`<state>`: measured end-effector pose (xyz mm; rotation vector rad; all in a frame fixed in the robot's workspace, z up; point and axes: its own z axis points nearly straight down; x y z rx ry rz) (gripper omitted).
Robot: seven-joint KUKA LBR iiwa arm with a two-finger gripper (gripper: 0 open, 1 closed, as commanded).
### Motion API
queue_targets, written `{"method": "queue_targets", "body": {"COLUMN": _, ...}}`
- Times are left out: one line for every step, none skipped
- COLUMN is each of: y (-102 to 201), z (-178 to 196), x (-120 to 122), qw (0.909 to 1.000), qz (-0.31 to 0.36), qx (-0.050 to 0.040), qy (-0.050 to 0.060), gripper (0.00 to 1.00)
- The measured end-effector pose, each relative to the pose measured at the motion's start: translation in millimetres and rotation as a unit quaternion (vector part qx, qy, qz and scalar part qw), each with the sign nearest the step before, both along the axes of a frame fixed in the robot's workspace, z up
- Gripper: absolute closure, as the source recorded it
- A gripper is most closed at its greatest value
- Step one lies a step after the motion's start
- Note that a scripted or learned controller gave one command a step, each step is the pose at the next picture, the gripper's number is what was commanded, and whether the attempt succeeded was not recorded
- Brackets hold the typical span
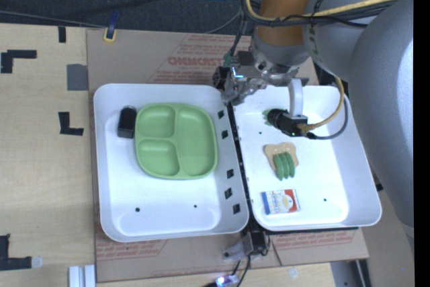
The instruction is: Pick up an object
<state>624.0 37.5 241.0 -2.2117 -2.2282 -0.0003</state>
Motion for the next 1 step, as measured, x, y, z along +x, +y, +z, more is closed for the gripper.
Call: {"method": "queue_targets", "body": {"y": 56.7, "z": -16.3, "x": -6.6, "qw": 1.0000, "qz": -0.001, "qx": -0.0007, "qy": 0.001, "gripper": 1.00}}
